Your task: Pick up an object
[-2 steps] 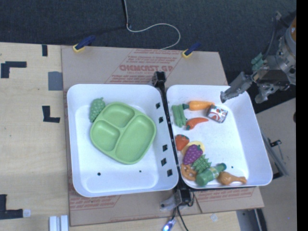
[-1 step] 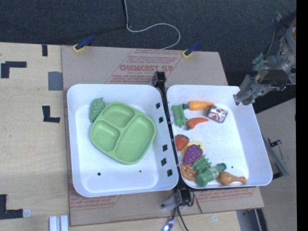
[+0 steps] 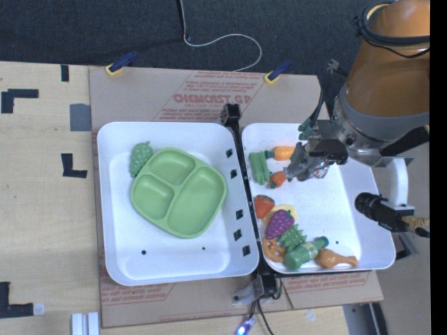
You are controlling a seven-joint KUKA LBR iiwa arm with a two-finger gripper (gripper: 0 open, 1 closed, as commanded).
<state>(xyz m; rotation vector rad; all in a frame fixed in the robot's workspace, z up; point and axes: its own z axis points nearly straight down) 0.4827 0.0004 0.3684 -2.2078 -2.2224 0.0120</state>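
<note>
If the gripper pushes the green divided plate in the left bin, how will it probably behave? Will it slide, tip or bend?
The green divided plate lies flat and wide on the left bin, so it would probably slide rather than tip. It looks like moulded plastic, so likely stiff and light. A green grape bunch touches its upper-left edge and may get dragged along.

The grey arm [image 3: 380,110] is reaching in from three o'clock, its orange band [image 3: 394,44] sitting high toward one o'clock above the wrist, while the gripper [image 3: 302,169] is pointing down toward eight o'clock, dark fingers angling low.
</note>
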